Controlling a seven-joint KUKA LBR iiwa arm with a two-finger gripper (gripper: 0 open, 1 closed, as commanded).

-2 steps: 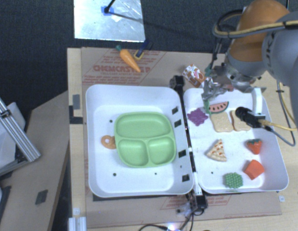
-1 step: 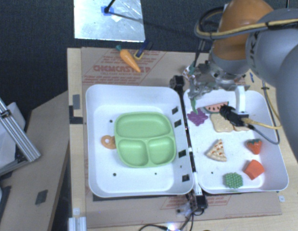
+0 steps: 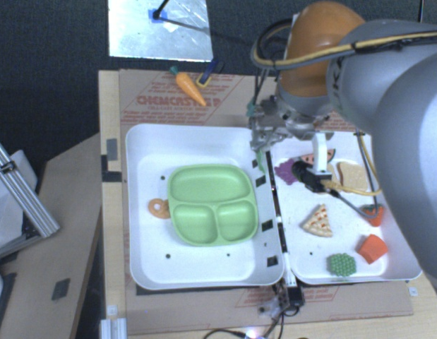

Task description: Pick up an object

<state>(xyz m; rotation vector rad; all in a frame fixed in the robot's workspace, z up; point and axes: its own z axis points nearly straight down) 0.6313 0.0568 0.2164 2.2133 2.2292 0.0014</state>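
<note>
2 shallow white bins lie side by side, and the grey arm reaches in from the right, with its orange band bulking above the wrist. The arm bends down so that the gripper hangs over the far end of the rim where the bins meet. I cannot tell whether it is open or closed. A lumpy purple piece lies flat on the floor of the right bin, just right of the gripper. Nearer the camera in that bin are 1 pizza slice, a knobbly green disc and an orange block, all apart from each other. The left bin holds a pale green plate with 3 compartments. A small brown ring sits just beside the plate's left edge.
</note>
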